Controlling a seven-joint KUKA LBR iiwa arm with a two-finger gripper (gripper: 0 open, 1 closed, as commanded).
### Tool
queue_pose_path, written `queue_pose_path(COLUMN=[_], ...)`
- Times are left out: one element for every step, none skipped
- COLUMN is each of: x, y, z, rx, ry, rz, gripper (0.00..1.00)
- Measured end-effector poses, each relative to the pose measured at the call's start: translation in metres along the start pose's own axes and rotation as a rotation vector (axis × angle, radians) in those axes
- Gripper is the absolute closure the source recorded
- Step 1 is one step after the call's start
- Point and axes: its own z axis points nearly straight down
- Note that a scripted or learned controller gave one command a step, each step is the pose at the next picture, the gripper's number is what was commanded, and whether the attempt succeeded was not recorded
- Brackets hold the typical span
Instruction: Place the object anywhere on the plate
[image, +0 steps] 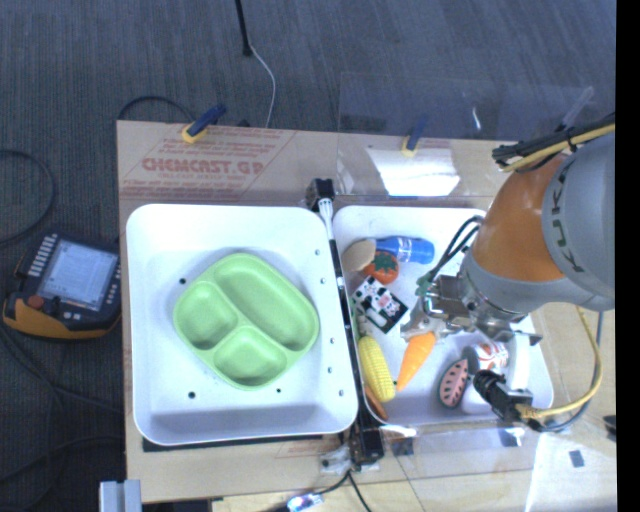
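Hand (432, 318) over right bin (440, 222), grip state unclear, one carrot (415, 359), one corn cob (376, 368), one green plate (246, 318).

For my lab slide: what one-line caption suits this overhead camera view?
Grey KUKA arm's gripper hovers over toy food, near an orange plastic carrot, in the right white bin; green three-compartment plate waits left.

A green three-compartment plate (247, 318) lies flat in the left bin. An orange carrot (416, 358) lies slanted in the right bin.
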Motion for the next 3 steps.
queue_pose_path(x=[0.098, 0.154, 0.152], y=[-0.011, 0.005, 0.005], z=[-0.010, -0.026, -0.025], rx=[-0.001, -0.003, -0.003], ry=[0.003, 0.001, -0.001], rz=[-0.162, -0.230, -0.226], gripper=[1.00, 1.00, 0.00])
